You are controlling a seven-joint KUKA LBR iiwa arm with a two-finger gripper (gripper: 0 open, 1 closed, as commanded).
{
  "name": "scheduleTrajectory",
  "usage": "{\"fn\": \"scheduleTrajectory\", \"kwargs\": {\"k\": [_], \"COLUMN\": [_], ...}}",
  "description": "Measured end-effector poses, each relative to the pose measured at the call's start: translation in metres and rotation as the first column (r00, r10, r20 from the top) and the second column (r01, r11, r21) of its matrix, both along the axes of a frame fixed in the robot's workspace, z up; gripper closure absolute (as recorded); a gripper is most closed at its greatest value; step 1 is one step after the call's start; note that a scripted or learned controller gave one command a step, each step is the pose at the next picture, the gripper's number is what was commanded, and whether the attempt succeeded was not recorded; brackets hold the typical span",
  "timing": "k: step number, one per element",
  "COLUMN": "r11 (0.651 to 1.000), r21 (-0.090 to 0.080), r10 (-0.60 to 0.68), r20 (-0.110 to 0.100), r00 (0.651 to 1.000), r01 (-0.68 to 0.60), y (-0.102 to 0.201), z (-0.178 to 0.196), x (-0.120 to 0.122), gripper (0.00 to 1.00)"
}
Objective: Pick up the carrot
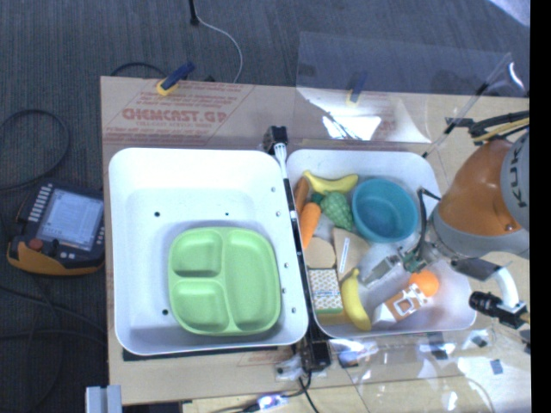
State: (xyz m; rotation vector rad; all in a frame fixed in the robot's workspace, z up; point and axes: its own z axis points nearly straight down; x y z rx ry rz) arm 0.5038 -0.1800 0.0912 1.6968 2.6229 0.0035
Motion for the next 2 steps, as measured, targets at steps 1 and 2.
{"fn": "scheduleTrajectory", "kwargs": {"k": [1, 2], "r11": [0.984, 0.999], "r21": [-0.009, 0.016], "r10": [0.180, -0.033], "r20": [0.006, 0.001], "r00": [0.984, 0.999], "r01": [-0.180, 0.033], "y": [0.004, -0.035], "z": [0.000, 0.000], "x": [-0.011, -0.010], "gripper": [0.00, 0.00]}}
